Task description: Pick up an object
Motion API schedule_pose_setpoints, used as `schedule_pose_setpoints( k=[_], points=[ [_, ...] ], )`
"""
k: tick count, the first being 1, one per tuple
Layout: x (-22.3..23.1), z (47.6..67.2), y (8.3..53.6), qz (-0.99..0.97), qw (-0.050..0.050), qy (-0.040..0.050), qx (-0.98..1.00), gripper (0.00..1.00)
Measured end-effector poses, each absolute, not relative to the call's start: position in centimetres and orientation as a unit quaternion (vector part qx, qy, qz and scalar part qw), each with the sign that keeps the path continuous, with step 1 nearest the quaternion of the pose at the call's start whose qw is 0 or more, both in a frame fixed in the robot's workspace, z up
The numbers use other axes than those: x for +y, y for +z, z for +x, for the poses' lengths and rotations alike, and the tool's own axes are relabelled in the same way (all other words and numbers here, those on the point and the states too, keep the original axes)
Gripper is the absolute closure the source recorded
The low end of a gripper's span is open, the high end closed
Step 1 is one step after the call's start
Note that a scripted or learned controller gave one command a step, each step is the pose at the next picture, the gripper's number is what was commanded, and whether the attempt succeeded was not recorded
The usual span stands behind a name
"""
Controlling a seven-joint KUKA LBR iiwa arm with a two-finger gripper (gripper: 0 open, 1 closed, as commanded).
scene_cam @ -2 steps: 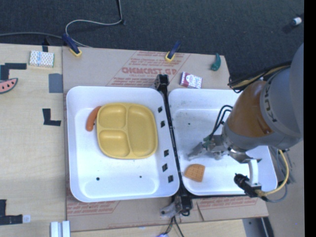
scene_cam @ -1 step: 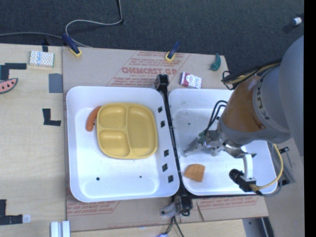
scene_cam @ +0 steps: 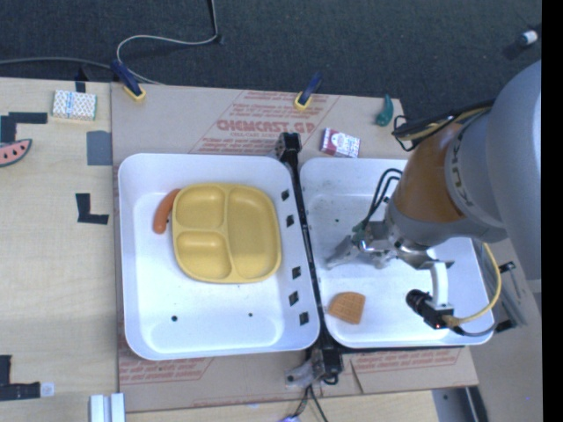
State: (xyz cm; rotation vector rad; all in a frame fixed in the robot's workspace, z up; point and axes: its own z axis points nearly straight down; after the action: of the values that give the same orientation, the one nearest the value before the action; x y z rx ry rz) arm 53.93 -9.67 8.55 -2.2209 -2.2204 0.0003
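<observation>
While tool hangs over right bin, finger state unclear, apart from waffle

You're looking at a bulky grey arm, its rounded shell smooth and matte, with a broad orange band wrapping it just above the wrist. Black cables loop along the band's edge, and you see one yellow cable curving beneath the wrist near a black fitting. At the tip sits a metallic silver gripper, small against that heavy body.
</observation>
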Motion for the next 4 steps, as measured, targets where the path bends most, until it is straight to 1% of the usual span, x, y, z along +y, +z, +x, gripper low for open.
schedule_pose_setpoints(
  k=[1,2,3,4],
  points=[
    [-9.7,54.0,9.5,-0.707,-0.002,-0.0001,-0.707,1.0],
    [-9.7,54.0,9.5,-0.707,-0.002,-0.0001,-0.707,0.0],
    [-9.8,50.9,8.6,-0.707,-0.003,-0.0015,-0.707,0.0],
    [-9.9,56.5,8.6,-0.707,-0.002,-0.0009,-0.708,0.0]
  ],
)
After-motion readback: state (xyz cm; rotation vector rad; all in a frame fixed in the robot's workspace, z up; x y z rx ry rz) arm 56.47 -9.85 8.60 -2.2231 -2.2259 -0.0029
